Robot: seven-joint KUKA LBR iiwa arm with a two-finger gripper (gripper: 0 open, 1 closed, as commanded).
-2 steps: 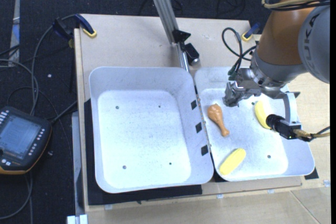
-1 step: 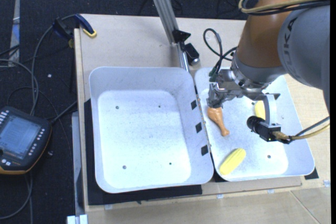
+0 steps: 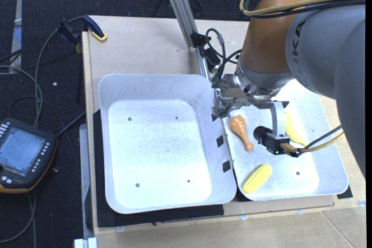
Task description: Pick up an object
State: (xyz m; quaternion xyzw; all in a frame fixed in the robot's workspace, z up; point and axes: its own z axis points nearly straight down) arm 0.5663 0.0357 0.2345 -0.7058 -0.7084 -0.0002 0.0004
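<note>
The orange chicken drumstick (image 3: pixel 241 130) is lying in the right bin (image 3: pixel 325 180), near its left wall, just below the hand (image 3: pixel 228 103), whose finger state I cannot tell. A yellow corn cob (image 3: pixel 257 178) is resting nearer the front, a pale yellow piece (image 3: pixel 293 128) is lying to the right, and the left bin (image 3: pixel 116 90) is sitting alongside on the surface (image 3: pixel 145 46)

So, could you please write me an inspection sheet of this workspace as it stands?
Surface: wooden bench bearing left bin and right bin.
Job's things: in the right bin, toy drumstick, corn cob, yellow piece.
Clutter: nothing seen.
Gripper: gripper over the right bin's left edge, beside the drumstick; nothing seen between its fingers.
Cables: yellow cable over the right bin; black cables on the floor.
Surroundings: teach pendant left, clamp at bench corner.
</note>
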